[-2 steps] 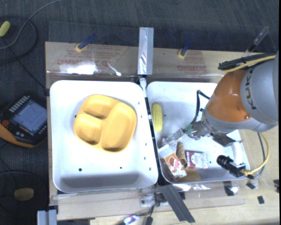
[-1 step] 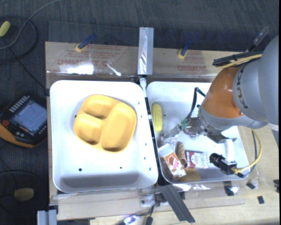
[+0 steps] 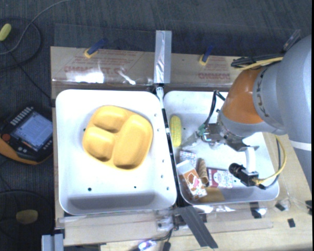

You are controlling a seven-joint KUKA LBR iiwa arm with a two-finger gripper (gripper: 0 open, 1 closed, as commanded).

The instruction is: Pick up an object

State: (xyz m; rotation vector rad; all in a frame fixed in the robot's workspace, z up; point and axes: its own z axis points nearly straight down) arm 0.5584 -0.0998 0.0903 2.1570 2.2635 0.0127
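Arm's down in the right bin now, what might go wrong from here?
The small packets and carton lie packed together at the right bin's front, so a grab may catch two or slip. The corn cob lies against the divider wall, leaving little finger room. The arm's cable hangs near the items.

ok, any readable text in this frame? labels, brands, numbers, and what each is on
Nothing can be read with confidence.
Red lettering on the clear plastic sheet behind the bins: repeated print, too blurred to read.
Maroon and white carton in the right white bin: printed label, too small to read.
Brown snack packet beside it: print illegible.
Screen of the orange and grey handheld pendant on the floor: display lit, characters too small to read.
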